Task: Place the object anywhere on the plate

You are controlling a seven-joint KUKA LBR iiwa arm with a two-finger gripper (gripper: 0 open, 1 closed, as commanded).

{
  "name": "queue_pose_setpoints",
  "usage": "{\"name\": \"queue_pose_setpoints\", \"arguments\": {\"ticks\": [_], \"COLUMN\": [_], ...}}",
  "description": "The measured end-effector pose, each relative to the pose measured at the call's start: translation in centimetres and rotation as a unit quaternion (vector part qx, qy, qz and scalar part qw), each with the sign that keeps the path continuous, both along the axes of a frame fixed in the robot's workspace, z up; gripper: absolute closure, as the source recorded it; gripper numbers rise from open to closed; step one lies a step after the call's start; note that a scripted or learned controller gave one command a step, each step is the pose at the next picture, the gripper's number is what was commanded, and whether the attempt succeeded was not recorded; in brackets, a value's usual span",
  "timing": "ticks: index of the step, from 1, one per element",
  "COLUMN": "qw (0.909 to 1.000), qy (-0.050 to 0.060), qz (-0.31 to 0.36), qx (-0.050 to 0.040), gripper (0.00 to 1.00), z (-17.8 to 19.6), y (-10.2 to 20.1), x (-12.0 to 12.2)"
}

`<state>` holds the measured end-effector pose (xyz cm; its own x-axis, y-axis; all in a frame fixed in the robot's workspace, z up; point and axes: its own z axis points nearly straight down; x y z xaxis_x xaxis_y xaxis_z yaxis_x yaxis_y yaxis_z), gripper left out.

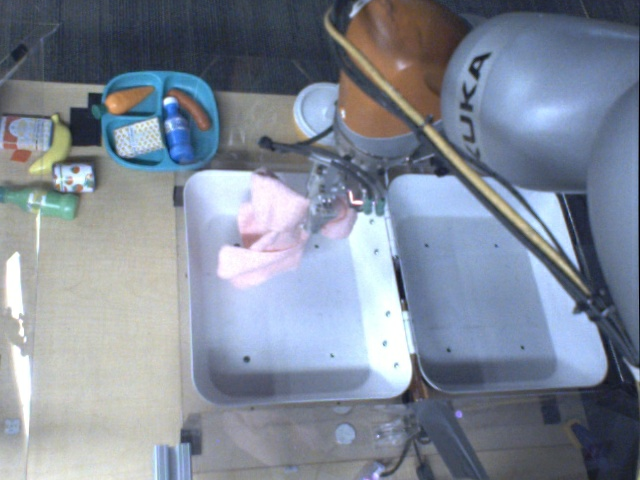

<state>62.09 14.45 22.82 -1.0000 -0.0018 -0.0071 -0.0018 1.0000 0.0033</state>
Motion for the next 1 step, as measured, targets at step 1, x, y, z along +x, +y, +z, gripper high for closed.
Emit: {"name": "queue_pose_setpoints", "arguments": {"ticks": [1], "qw": [1.0], "qy": [0.0], "qz": [0.0], "qx": [0.0001], "gripper": [0.0], "z": [0.04], "y": [-0.02], "x": [0.02]}}
